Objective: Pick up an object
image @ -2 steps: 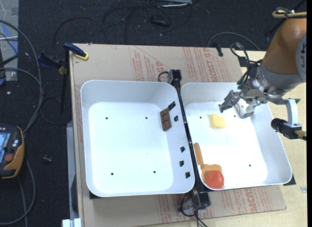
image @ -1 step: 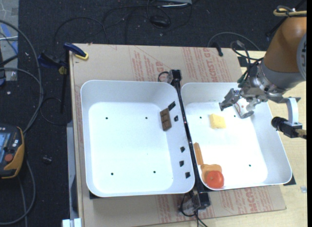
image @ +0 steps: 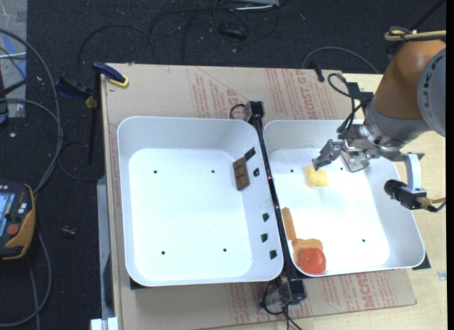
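Bins sit side by side on the tan surface (image: pixel 177 91): the left bin (image: pixel 135 137) and the right bin (image: pixel 404 250), their inner walls meeting along a dark divider (image: pixel 268 179) that runs from the far edge toward the near edge. The grey arm (image: pixel 408 91), with its orange band, reaches in from the right and ends over the far part of the right bin, where the tool (image: pixel 328 157) hangs just above and slightly behind a pale yellow block (image: pixel 318 177). How far the tool's fingers are spread I cannot tell; their dark tips point down and left toward the block, and nothing can be seen held between them. The yellow block lies on the white floor of the right bin, near its far-left corner and close to the divider. Toward the near-left corner of the same bin lies a red ball (image: pixel 311 259), touching an orange piece (image: pixel 306 244), with a thin orange stick (image: pixel 287 222) lying along the divider just beyond it. In the left bin, a small brown bar (image: pixel 241 173) rests against the right wall, tilted, with a small dark piece (image: pixel 249 155) just above it. Black cables (image: pixel 177 30) trail over the dark floor beyond the surface, and a yellow-and-black handheld unit (image: pixel 15 218) lies at the far left.
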You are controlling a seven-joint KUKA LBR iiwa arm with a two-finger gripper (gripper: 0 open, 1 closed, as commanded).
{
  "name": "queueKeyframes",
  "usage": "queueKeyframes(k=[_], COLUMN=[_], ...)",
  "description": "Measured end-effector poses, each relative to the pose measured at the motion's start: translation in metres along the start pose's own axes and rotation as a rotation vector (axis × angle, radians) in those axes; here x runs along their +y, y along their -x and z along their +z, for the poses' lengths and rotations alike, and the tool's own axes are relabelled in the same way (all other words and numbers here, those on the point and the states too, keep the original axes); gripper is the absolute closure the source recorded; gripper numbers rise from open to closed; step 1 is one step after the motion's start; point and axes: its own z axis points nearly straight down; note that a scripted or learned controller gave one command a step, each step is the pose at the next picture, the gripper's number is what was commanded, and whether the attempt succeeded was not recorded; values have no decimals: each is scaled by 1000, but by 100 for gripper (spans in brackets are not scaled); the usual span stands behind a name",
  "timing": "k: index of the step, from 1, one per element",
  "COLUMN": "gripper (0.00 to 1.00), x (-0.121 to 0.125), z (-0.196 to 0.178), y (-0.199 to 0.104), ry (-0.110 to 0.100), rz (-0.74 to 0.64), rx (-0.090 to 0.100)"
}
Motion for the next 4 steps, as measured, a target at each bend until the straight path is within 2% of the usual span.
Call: queueKeyframes(k=[1, 2, 3, 4], gripper=[0, 0, 100, 100], x=[6, 6, 9, 10], z=[45, 65, 50, -12], y=[-1, -2, -2, 3], ry=[0, 2, 12, 9], rz=[-1, -1, -1, 0], rx=[0, 0, -2, -2])
